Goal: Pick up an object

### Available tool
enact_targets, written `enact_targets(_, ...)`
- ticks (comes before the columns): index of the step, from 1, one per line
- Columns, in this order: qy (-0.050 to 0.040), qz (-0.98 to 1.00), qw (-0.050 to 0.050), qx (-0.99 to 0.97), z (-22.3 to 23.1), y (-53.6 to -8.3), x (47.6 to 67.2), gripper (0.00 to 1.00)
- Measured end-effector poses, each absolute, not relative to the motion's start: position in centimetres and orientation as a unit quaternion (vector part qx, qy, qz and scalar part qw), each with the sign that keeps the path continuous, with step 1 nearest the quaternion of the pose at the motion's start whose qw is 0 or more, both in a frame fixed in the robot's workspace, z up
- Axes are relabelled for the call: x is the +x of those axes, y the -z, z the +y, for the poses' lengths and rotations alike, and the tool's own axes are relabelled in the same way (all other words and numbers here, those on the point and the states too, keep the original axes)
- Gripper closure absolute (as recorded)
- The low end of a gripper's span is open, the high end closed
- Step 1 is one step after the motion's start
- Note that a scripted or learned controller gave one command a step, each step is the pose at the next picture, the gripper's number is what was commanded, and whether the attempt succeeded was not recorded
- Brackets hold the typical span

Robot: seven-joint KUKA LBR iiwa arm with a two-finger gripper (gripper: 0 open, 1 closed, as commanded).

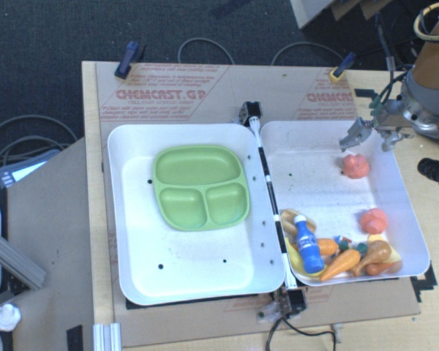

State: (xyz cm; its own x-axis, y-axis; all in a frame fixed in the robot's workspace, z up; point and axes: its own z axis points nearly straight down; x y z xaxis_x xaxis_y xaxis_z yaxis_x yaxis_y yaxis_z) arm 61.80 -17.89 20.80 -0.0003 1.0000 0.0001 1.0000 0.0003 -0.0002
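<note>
Arm's in from the right, orange band up near the top-right corner, and the gripper [371,133] hangs over the far end of the right bin [406,196]. Fingers are spread apart, nothing btwn them, one tip to the left, one to the right.

Just below the gripper, apart from it, sits a pink ball-like lump [356,167] on the bin floor. It's roundish, so no real long axis to call. A second pink lump [374,220] lies nearer the camera, close to the right wall, also roundish.

Down at the near end of the right bin there's a pile. Blue bottle [308,247] w/ a white cap, long axis running roughly far-to-near, cap end pointing away from the camera and slightly left. Next to it an orange carrot [342,262], lying slantwise, one end toward the near-left, the other up-right. A brownish pear-like piece [377,252] sits just right of the carrot, touching the heap. Yellow stuff under the bottle, can't tell what it is.

Left bin [132,218]: a green divided plate [201,186], three compartments, one wide at the far side, two smaller nearer the camera. It sits a bit toward the far half.
</note>
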Motion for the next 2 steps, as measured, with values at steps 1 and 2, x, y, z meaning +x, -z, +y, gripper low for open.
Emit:
enact_targets(1, -0.0005, -0.707, 0.000, -0.707, -20.4, -15.5, 63.5, 0.00)
enact_targets(2, 0.0026, -0.708, 0.005, -0.706, -21.8, -8.4, 63.1, 0.00)
